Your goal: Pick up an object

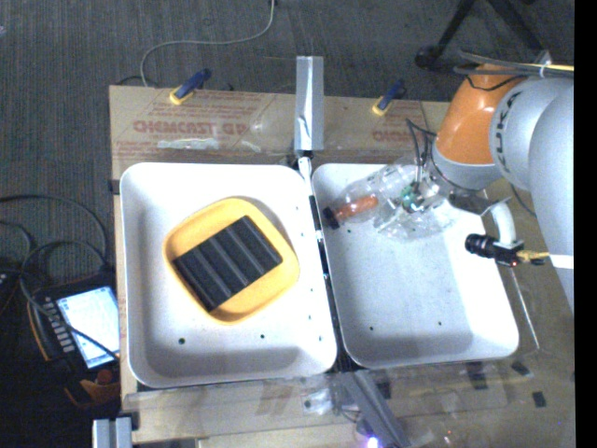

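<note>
Gripper [417, 192] low over the far side of the right bin [438, 325], at the end of the grey arm [560, 147] with orange band [471, 129], reaching in across that bin's right rim. Open or closed: cannot tell, tip lost against the clear plastic beneath.

Clear plastic bottle [378, 202] on its side in the right bin's far left quarter, orange end [347, 210] toward that bin's left wall, crumpled clear body running under the gripper. Touching or merely underneath: cannot tell. Small black piece [329, 217] against the right bin's left wall, just beside the orange end.

Left bin [140, 343] pressed up to the right bin's left rim. Holds a yellow tray [187, 236] with a black ribbed pad [229, 261] set in it, well apart from anything in the right bin.

Metal post [309, 101] upright just beyond the right bin's far left corner. Tabletop [215, 129] brown with red print beyond the right bin's far rim; carries one blue-and-yellow clamp [390, 91] near that rim and a second clamp [189, 84] farther off, past the post.
</note>
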You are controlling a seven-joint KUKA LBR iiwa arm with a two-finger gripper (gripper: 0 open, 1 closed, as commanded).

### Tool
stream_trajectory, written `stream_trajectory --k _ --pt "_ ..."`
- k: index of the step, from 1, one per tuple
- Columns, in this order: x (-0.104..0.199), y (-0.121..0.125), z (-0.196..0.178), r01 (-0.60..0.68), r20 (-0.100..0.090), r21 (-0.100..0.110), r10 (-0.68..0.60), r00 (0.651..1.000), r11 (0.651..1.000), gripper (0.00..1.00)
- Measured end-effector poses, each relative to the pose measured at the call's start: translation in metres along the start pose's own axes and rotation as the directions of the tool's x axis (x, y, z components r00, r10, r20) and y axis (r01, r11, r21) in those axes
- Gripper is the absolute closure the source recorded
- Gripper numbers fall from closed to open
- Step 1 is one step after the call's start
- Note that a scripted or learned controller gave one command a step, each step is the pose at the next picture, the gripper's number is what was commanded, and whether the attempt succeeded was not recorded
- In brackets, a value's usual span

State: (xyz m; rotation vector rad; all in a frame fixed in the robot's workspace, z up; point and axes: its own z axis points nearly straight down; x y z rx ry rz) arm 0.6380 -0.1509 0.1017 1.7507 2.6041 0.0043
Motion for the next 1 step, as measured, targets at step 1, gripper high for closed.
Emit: stream_trajectory --k 1 --pt "0.0356 0.0482 -0.0848 0.052 -0.001 0.003 -0.052 0.999 0.999 1.00"
